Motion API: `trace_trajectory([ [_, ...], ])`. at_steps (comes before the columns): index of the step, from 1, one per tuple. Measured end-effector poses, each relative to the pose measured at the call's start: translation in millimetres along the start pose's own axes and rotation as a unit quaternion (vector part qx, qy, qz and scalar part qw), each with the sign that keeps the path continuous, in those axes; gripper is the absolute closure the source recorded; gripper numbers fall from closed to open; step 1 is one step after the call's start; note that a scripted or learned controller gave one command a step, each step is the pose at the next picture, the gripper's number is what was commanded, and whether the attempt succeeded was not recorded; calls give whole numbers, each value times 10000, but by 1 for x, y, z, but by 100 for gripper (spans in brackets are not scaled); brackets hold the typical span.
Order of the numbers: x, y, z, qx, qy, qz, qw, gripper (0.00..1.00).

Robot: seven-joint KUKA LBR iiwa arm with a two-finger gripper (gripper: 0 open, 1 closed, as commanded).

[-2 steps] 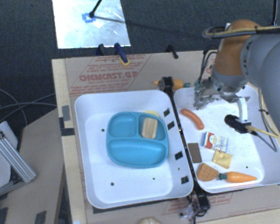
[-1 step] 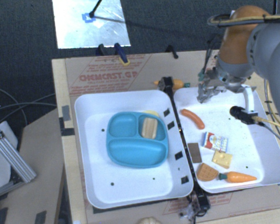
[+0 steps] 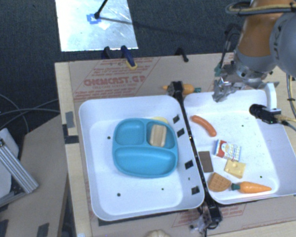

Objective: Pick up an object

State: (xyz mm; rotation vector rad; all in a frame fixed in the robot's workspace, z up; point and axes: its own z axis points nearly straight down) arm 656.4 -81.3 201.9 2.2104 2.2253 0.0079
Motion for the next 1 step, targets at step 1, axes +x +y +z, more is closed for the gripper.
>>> trace_trajectory([
  [1,0,1,-24,13,1,1,10000,100],
])
